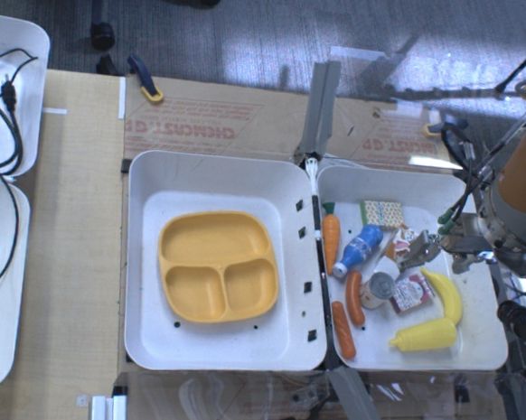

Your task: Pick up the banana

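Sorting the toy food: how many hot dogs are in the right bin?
2, both near the bin's left wall: one hot dog beside the can, the other hot dog just below it by the front corner. More could hide under the clutter.

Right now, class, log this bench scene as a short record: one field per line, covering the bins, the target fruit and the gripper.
left bin: holds a yellow divided plate
right bin: holds the banana, a yellow squeeze bottle, a blue bottle, a carrot, two sausages and small packets
banana position: near the bin's right side, just above the squeeze bottle
gripper: over the right bin, left of the banana, holding nothing visible
task status: banana not yet picked up
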